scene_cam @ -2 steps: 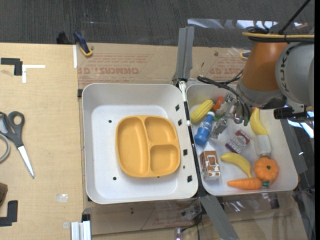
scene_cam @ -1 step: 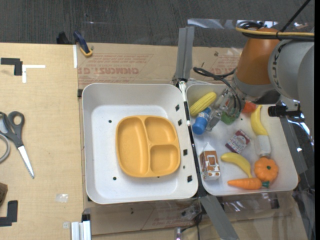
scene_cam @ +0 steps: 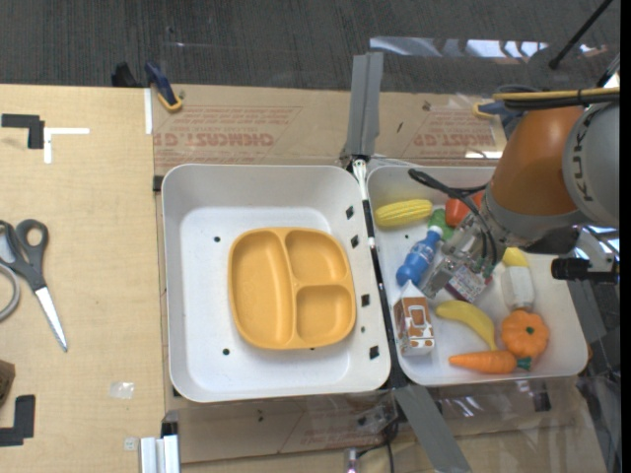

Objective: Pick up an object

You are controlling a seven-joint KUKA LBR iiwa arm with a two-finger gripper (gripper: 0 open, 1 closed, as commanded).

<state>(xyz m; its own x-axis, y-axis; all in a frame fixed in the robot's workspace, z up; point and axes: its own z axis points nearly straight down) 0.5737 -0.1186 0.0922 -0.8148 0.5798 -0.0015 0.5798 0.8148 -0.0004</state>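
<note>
Toys point(scene_cam: 478, 338) round end effector point(scene_cam: 455, 264).

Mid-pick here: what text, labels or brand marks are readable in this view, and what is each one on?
"KUK", white letters cut off by the frame edge, on the grey arm.
Red print on the cardboard sheet behind the bins: upside down and too blurred to read for certain.
Small carton in the right bin: printed picture, lettering too small to read.
Nothing else legible.
</note>
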